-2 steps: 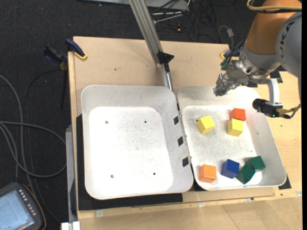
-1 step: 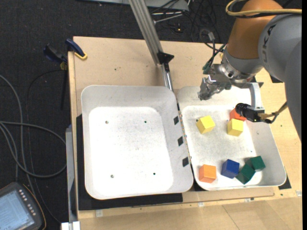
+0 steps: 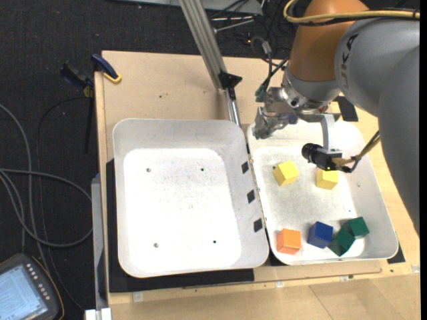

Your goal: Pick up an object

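grey jaws point(image 3: 267, 127), perhaps closed, grasp nothing visible.

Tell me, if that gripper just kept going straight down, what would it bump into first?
Probably the bare floor of the right bin near its far left corner. The gripper hangs there, with the nearest yellow cube off to the side, though depth is hard to judge.

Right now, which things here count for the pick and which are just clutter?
For the job:
claw
two yellow blocks
orange block
blue block
two green blocks
right bin

Lying about:
left bin
blue and yellow clamp
tablet
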Motion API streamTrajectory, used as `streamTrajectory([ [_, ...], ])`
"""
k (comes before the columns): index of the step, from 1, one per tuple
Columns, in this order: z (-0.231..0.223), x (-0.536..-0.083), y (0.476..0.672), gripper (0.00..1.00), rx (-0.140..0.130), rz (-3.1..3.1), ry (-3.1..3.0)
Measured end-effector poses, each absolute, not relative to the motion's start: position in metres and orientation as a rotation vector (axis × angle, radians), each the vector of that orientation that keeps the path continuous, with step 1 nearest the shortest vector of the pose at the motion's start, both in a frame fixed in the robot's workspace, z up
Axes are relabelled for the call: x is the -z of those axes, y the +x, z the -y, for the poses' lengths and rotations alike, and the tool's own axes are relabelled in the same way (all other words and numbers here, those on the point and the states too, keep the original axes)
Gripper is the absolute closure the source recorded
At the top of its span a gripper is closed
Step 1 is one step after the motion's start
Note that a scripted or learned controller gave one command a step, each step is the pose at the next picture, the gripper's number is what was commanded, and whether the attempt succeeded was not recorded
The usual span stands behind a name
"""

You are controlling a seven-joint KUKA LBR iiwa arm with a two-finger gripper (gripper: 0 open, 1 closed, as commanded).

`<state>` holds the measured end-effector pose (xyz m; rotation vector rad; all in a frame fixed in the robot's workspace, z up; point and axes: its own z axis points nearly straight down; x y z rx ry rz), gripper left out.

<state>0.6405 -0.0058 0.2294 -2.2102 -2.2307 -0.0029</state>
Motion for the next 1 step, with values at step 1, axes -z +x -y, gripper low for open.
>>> streamTrajectory([
  [1, -0.0495, -0.2226, 0.6303, 1.0, 0.0, 2.229, -2.211],
])
